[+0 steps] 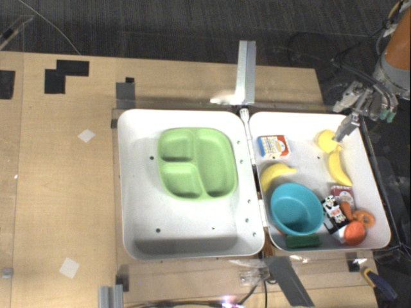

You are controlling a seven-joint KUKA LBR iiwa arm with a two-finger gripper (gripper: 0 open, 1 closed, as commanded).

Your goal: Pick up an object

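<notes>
**A:** Since the arm's two-finger gripper (350,126) hangs at the upper right corner of the right-hand shallow white bin (379,191), which piece would you send it for?

**B:** The curved yellow plastic banana (334,158). It lies just below and to the left of the fingertips, along the bin's right side, stem end up near the gripper. Nothing else is as close.

**A:** Are the fingers parted or closed?

**B:** I cannot tell. One slim grey finger shows against the bin floor, and nothing is visibly held between the fingers.

**A:** So how should the reach be done?

**B:** I would come straight down over the banana's middle, with the fingers set across its narrow width rather than along its length. The bin wall is near on the right, so the outer finger needs room to drop without catching the rim.

**A:** And the neighbours?

**B:** The small white carton with a red and blue label (273,147) is well apart to the left. The round teal plastic bowl (295,208) and the yellow rounded piece (275,174) touching its upper rim sit lower left. The green divided plastic tray (196,162) lies in the left-hand white bin (138,191), out of the way.
</notes>
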